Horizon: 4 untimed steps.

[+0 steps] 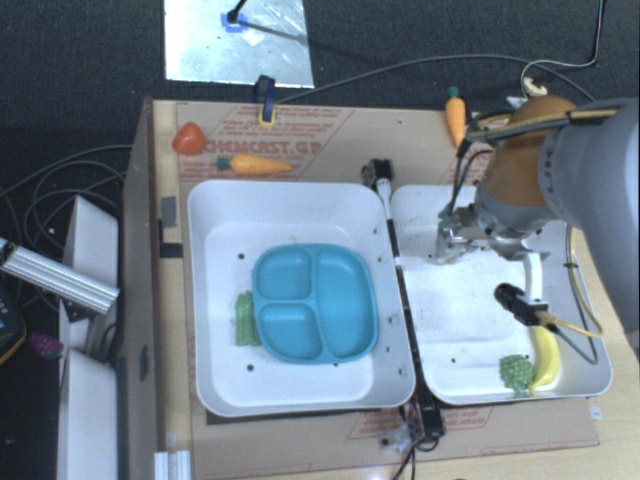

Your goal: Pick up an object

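My gripper [447, 242] hangs low over the back left part of the right bin [470, 298], under the grey arm with its orange band. Nothing shows beneath it but bare white floor. A yellow banana [545, 356] lies at the front right corner of that bin, and a green broccoli piece [516, 371] touches its left side. In the left bin [215, 268] rests a blue divided plate [315, 303], with a green vegetable piece [245, 320] against its left edge.
On the cardboard behind the bins lie an orange carrot [255, 165], a red tomato [188, 140] and a second carrot [456, 118]. A blue clamp [265, 93] grips the back edge. The divider between the bins runs just left of the gripper.
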### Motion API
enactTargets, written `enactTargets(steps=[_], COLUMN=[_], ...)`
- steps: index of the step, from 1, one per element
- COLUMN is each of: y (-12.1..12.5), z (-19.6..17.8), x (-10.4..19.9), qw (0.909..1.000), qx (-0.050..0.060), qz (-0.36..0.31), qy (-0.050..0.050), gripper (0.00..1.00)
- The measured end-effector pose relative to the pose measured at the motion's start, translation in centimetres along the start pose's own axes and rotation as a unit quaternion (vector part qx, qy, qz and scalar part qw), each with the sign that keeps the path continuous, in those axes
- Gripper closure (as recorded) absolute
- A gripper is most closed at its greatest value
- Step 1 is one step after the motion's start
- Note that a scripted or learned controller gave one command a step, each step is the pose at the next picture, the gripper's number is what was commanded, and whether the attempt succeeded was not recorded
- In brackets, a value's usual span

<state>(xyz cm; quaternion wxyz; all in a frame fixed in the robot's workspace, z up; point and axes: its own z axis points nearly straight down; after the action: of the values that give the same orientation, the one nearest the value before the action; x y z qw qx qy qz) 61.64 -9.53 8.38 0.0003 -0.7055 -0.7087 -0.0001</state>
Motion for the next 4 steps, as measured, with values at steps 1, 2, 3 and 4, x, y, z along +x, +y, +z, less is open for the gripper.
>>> enactTargets(steps=[1, 2, 3, 4], y=[0.1, 0.2, 0.3, 0.4], z=[-1.1, -2.2, -3.3, -4.3], x=[-0.1, -0.1, -0.1, -0.1], qw=[1.0000, 1.0000, 1.0000, 1.0000], qx=[-0.002, -0.003, -0.005, -0.006], qz=[0.000, -0.001, -0.001, -0.001], qy=[-0.001, -0.001, -0.001, 0.000], gripper=[1.00, 1.00, 1.00, 1.00])
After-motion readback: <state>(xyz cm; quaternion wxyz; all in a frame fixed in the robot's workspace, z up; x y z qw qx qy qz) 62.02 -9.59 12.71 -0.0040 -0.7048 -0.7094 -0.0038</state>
